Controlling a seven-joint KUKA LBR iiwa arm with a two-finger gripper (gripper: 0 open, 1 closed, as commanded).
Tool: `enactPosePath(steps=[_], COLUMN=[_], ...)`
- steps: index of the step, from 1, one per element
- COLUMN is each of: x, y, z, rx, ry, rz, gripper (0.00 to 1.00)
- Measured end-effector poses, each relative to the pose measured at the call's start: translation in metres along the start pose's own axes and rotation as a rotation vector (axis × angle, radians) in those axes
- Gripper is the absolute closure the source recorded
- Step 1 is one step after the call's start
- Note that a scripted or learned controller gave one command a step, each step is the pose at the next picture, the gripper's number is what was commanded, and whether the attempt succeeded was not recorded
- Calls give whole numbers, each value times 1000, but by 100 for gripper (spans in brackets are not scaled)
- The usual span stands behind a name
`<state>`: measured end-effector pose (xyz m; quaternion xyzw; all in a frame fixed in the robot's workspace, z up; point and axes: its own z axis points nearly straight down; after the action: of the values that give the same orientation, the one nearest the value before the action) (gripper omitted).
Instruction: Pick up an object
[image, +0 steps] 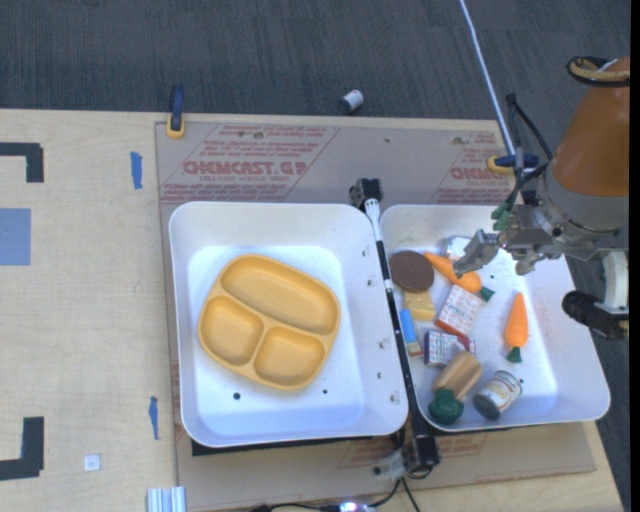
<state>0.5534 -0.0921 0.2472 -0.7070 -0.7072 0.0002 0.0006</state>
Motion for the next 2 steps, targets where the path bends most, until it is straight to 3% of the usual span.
enactPosePath(steps=[1,2], x=[-30,-8], y=[-4,-40], z=[130,158], rx=[1,-18], ry=[0,-2], rz=[2,2], gripper=[0,0])
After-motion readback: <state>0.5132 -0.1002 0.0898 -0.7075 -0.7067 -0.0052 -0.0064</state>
